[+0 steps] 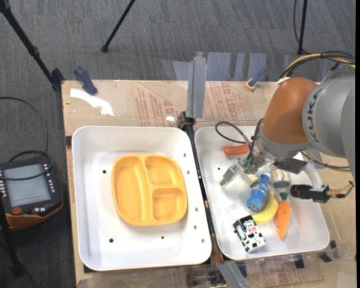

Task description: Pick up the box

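Step judged as approach, nothing grasped yet. The gripper (235, 174) is seen low in the right bin (321, 233), upper-left part of that bin, well apart from the box (249, 233). Jaw state cannot be told from this slant. The box, white with black cow-like patches, is lying at the bin's lower edge, lower centre-right of the frame, just beside a banana (265, 211), a blue bottle (258, 191) and a carrot (282, 219). Its long axis runs diagonally, upper left to lower right. Next move judged: gripper to be carried down-frame over the box, fingers set across the short side. A yellow divided plate (149, 189) is seen in the left bin (84, 161).
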